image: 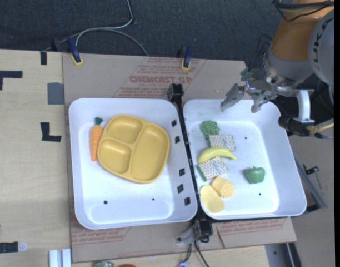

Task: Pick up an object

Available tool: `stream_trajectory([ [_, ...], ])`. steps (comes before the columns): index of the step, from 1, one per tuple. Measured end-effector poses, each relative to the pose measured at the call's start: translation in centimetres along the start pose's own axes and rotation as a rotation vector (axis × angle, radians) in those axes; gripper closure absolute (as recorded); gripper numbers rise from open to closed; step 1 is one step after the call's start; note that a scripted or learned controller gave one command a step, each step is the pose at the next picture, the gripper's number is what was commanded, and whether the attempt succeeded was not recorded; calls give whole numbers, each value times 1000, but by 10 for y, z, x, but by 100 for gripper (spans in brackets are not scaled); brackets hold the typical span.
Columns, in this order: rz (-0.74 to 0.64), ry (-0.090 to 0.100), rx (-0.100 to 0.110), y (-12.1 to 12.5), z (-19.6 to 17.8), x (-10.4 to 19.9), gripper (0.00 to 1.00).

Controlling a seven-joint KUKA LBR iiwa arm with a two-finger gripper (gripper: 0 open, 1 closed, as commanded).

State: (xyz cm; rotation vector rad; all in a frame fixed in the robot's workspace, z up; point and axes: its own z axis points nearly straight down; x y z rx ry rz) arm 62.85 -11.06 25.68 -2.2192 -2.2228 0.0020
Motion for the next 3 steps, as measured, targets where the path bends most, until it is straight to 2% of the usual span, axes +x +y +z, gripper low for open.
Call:
stream_trajectory([
  [1, 0, 1, 2, 39, 89, 15, 0],
  [2, -1, -1, -2, 41, 171, 13, 0],
  [3, -2, -1, -3, 41, 161, 14, 100],
])
